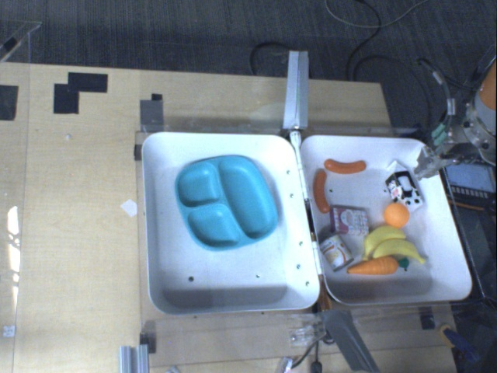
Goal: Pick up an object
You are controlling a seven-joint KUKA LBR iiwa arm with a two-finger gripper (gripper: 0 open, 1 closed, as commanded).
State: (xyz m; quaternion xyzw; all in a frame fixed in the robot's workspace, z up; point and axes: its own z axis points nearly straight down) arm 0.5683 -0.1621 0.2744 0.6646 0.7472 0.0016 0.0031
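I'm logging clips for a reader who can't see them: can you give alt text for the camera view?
A grey arm's two-finger gripper hovers at the right white bin, beside a black-and-white toy among sausages, an orange, bananas and a carrot. The left white bin holds a blue divided plate.

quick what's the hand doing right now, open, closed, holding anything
Hand: cannot be told. It sits at the right bin's far right edge, near the black-and-white toy, with nothing seen between its fingers.

Pale wooden bench (70,231) — dark grey carpet floor (155,14), black cables (357,10)
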